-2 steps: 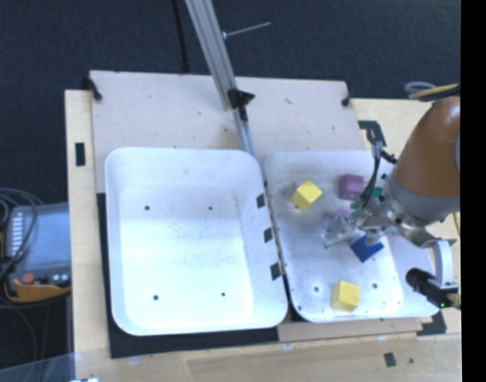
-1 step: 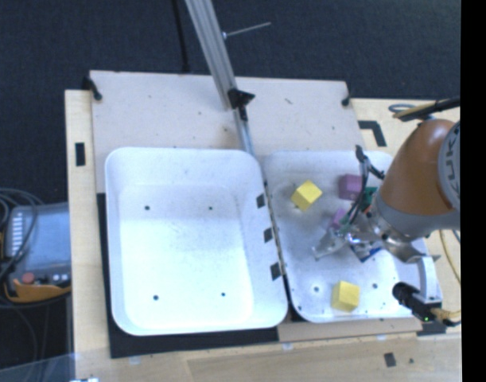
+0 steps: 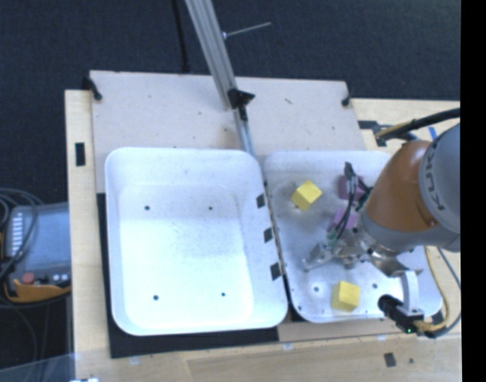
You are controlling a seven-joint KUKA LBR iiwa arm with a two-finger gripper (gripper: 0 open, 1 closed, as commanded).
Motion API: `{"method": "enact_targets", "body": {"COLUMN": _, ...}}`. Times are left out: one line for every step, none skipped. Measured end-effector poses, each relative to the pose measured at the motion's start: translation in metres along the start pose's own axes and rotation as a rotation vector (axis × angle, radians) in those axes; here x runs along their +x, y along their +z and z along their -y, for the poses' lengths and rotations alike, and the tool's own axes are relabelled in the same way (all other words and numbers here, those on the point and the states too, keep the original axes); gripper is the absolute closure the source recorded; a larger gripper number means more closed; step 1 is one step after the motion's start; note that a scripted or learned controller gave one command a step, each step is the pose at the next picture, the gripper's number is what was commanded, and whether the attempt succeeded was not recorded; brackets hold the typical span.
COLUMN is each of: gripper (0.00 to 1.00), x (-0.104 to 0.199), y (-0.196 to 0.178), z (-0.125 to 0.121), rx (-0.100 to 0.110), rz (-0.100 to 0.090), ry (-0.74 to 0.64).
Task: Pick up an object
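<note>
We see two yellow blocks in the right bin (image 3: 284, 173): the upper block (image 3: 307, 195) toward its 11 o'clock corner, the lower block (image 3: 346, 295) near its 6 o'clock edge. We judge both light, stiff and squarish, best pinched across two flat opposite faces. The gripper (image 3: 320, 255) hangs between them, closer to the lower one at its 5 o'clock; how its fingers stand we cannot tell, and we see nothing held.
</note>
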State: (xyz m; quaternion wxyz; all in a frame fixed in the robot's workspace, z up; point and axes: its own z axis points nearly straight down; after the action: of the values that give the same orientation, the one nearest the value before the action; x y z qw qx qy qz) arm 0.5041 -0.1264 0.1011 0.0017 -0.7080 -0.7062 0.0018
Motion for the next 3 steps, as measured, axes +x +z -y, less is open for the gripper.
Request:
{"method": "enact_targets", "body": {"gripper": 1.00, "x": -0.001, "y": -0.014, "z": -0.002, "rx": -0.010, "rz": 0.001, "ry": 0.009}}
{"method": "enact_targets", "body": {"gripper": 1.00, "x": 0.005, "y": -0.064, "z": 0.003, "rx": -0.011, "rz": 0.001, "ry": -0.005}}
{"method": "enact_targets", "body": {"gripper": 1.00, "x": 0.001, "y": -0.108, "z": 0.000, "rx": -0.012, "rz": 0.002, "ry": -0.006}}
